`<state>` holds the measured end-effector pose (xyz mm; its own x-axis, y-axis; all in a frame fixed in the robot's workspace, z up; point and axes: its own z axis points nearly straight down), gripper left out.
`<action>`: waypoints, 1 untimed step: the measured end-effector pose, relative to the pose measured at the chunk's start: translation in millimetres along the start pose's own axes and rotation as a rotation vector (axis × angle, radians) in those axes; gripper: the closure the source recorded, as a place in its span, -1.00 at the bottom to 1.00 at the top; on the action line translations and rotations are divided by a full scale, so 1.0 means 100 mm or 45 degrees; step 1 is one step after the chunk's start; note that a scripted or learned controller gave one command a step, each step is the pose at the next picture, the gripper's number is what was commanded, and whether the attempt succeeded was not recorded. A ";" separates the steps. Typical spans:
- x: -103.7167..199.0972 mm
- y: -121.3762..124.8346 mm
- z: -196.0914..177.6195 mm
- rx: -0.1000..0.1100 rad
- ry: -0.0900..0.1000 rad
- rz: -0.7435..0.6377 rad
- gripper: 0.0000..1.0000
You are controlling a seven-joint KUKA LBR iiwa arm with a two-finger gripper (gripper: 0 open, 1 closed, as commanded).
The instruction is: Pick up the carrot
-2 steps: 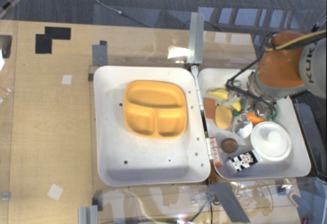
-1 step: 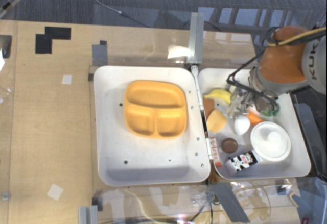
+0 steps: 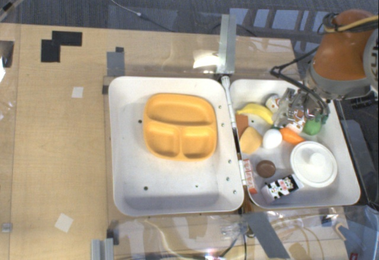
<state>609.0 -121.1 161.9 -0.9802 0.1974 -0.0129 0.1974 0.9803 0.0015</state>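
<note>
The carrot [image 3: 291,135] lies just below the claw [image 3: 298,112] (apparently touching); the claw's grip state is unclear.

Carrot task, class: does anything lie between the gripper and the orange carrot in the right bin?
Nothing visible does. The gripper hangs just above the small orange carrot, which lies between the white egg and the white bowl.

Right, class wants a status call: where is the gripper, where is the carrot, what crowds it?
Gripper low over right bin, just above carrot. Carrot lying in bin, not lifted. White egg, green item, white bowl packed close around it.
</note>
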 end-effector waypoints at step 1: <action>0.61 0.38 -0.51 -0.001 0.004 0.343 1.00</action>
<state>555.9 -71.7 212.4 -0.8923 0.4513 -0.0088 0.4513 0.8923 0.0051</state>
